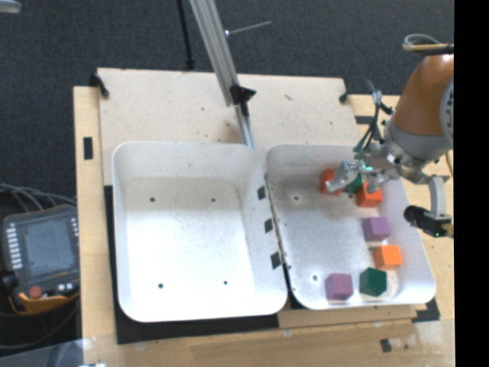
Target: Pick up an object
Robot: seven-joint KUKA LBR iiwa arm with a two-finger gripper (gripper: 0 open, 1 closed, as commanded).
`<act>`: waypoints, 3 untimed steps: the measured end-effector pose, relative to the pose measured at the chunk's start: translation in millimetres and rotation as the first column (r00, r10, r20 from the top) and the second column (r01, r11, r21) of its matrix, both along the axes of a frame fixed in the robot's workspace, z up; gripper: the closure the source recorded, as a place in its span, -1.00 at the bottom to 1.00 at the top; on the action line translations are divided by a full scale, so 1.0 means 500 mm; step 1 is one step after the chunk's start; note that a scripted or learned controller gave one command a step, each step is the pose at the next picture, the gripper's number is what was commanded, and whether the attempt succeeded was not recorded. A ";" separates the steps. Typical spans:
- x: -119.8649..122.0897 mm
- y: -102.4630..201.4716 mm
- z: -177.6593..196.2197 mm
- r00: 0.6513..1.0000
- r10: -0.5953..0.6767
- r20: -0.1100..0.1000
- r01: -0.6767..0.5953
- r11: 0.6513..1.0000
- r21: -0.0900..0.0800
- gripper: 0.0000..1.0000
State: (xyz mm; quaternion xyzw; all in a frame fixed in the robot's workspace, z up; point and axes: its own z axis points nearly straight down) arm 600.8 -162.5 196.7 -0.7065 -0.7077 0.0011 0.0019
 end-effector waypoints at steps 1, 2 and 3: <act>0.002 0.000 0.006 1.000 0.001 0.005 -0.001 1.000 -0.001 -1.00; 0.010 0.002 -0.118 1.000 -0.001 0.000 0.001 1.000 -0.002 -1.00; 0.011 -0.001 -0.202 1.000 -0.003 0.005 0.003 1.000 -0.004 -1.00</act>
